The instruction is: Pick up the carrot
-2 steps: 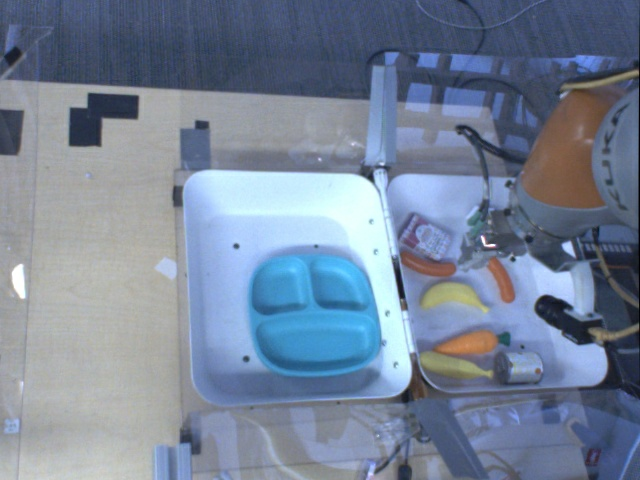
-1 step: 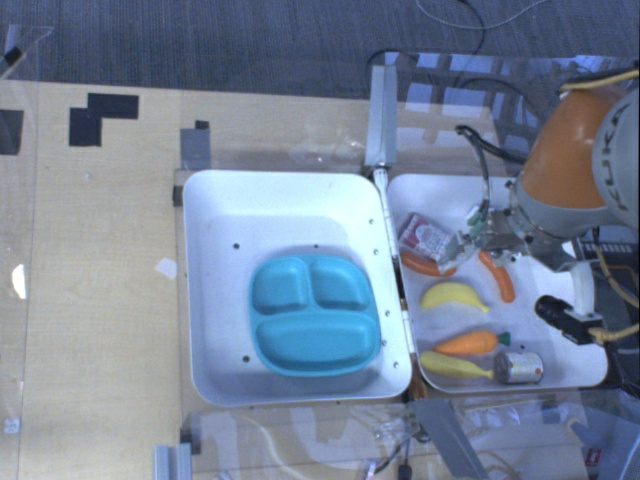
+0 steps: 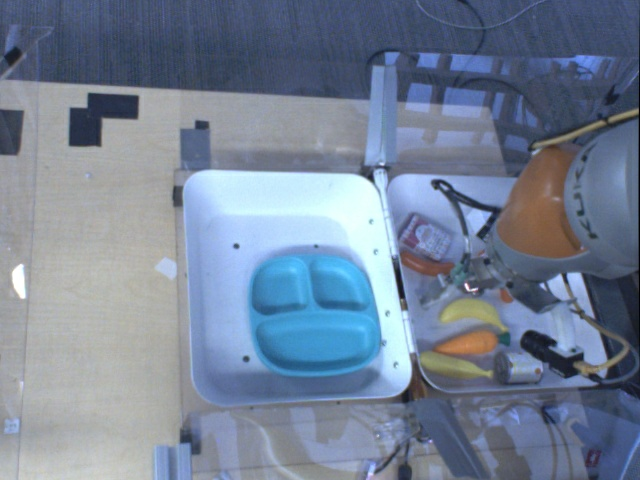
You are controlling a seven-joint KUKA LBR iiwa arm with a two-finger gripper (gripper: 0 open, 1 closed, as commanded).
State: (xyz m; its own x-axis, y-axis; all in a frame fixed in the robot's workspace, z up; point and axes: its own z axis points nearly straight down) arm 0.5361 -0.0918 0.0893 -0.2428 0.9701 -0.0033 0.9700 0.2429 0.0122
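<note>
**Item 1. Carrot** (image 3: pixel 468 344). Task object. Orange, with a green stub at the end towards the view's right. It lies flat and lengthwise on the floor of the right bin (image 3: pixel 415 208) and is not gripped. All other entries are placed relative to it.

**Item 2. End effector** (image 3: pixel 470 276). It sits low over the bin on the far side of the carrot, near but apart from it. Whether it is released or clenched cannot be told, and nothing is seen in it. Judged to be off target, since it hangs short of the carrot rather than above it.

**Item 3. Upper banana** (image 3: pixel 472 311). Yellow, just beyond the carrot, between it and the end effector.

**Item 4. Lower banana** (image 3: pixel 455 366). Yellow, just on the carrot's near side. Contact between them cannot be told. With Item 3 it hems the carrot in, so a grasp probably wants to come from straight above.

**Item 5. Red-and-white packet** (image 3: pixel 428 236). Well beyond the carrot, up and towards the view's left.

**Item 6. Blue divided plate** (image 3: pixel 315 313). Well apart from the carrot towards the view's left, in the left bin (image 3: pixel 215 268). It plays no part in the task.

**Item 7. Counter** (image 3: pixel 100 268). Pale wood, carrying both bins.
</note>
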